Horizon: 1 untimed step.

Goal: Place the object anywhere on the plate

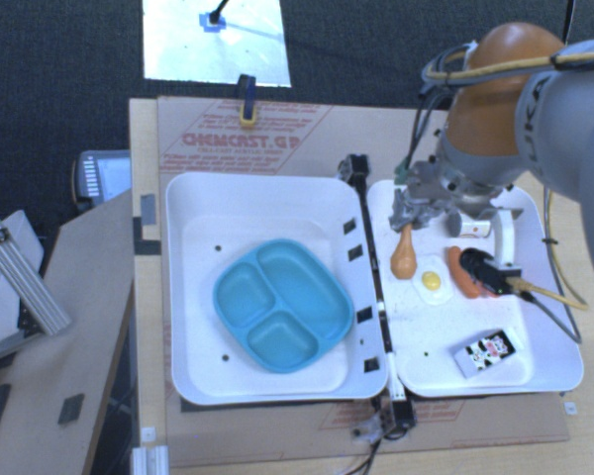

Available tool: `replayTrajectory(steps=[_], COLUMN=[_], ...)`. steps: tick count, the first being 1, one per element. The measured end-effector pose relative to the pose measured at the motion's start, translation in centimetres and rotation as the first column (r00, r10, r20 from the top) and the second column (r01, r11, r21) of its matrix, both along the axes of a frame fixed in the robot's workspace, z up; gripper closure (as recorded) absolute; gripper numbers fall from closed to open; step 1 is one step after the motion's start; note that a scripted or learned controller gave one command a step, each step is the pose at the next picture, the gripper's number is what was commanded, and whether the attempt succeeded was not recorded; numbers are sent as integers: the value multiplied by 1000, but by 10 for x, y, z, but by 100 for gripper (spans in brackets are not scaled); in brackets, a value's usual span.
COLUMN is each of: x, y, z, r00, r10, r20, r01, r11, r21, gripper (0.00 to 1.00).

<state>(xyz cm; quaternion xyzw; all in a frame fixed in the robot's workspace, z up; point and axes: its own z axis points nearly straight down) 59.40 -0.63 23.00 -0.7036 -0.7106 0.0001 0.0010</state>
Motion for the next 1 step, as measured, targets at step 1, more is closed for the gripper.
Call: replayTrajectory(steps=[1], x=[19], y=[60], z=[-10], r00=[1000], r10=[1], r20=[0], r01=[-1], r11=[1000], r21=[0], gripper=[100])
